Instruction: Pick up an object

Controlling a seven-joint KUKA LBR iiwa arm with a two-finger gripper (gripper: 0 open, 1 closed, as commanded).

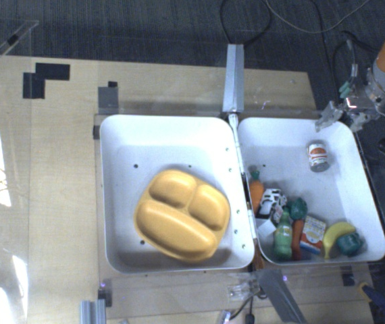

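Above the right bin's (365, 181) far corner, my gripper (344, 112) hangs, seemingly open and empty; descending here risks striking the rim.

The metal divider post (234, 79) stood behind the seam where the two bins met. Left of it lay the left bin (121, 140), with the large bread-shaped toy (182, 213) in its near middle. Right of the post lay the right bin (354, 181). A can (319, 156) sat alone toward that bin's back. A heap of small toys (294, 225) crowded its near side. The gripper (344, 110) hung over the right bin's far right corner.
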